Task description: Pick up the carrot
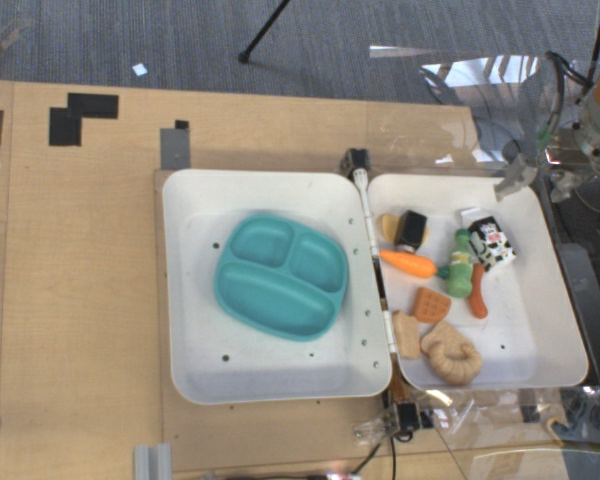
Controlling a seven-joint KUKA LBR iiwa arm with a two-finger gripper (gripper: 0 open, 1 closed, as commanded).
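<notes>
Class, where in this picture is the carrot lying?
The carrot lies in the right bin, near its left wall, below the black block and above the waffle.

Two white bins side by side on the wood surface [70, 298]. Left bin [195, 368] holds a teal divided plate [280, 276], approx. centred. Right bin [540, 348] has the small stuff: carrot [408, 263] lying near the left wall, tip toward the plate; black block [411, 230] just above it; waffle [431, 306] below; pretzel [453, 354] w/ a bread slice [407, 334] beside it; green toy [461, 268] and a red sausage [477, 291] touching; a black-and-white cube [491, 243] upper right.
</notes>
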